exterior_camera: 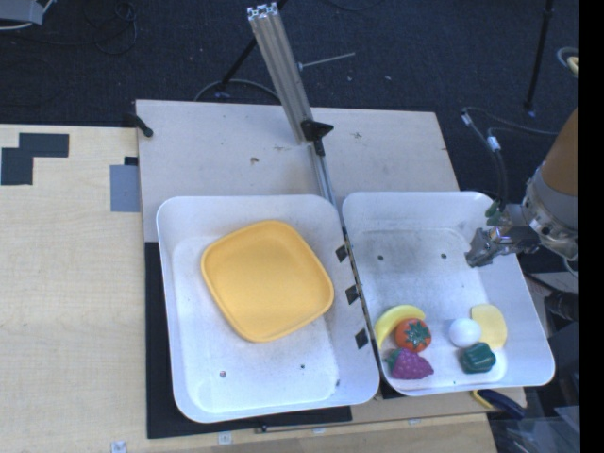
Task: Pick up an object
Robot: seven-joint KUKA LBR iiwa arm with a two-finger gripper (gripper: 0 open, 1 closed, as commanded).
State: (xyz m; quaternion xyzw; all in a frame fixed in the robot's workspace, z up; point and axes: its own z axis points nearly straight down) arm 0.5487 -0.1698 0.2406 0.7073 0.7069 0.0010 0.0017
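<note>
While the gripper [483, 250] hangs at the right bin's [415, 225] three o'clock edge — whether open or closed I cannot tell — toy fruits [408, 340] cluster at six o'clock, well apart.

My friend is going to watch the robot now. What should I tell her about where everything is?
Claw: over the right bin's right rim, at its far end, with nothing seen in it; open or shut can't be told from here.
Right bin, near end: banana, tomato, purple grapes, white ball, yellow piece, green piece, all clustered together.
Left bin: a yellow plate lying flat.
Done: nothing picked up yet.
Left: bring the claw down the bin to the toys, grab one and lift it.
</note>
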